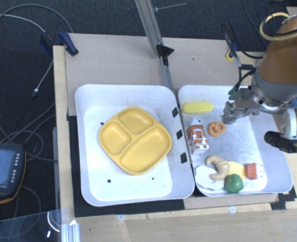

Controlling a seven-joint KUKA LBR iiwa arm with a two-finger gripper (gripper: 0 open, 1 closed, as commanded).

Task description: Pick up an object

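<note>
The right bin (269, 150) holds several small items: a yellow corn cob (197, 107) at its back left, a brown pretzel (216, 129), an orange-and-white toy block (197, 137), a tan croissant-like piece (219, 166) on a white dish (204, 179), a green ball (233, 183), a yellow piece (236, 168) and a small red-and-white block (252, 171). My gripper (229, 116) hangs over the right bin, just right of and above the pretzel, with the grey arm and its orange band behind it. Nothing shows between its fingers.
The left bin (87, 135) carries a yellow divided plate (135, 140). A metal pole (151, 19) rises from between the bins at the back. Cables lie on the dark floor to the left, and a tablet (2, 170) sits at the lower left.
</note>
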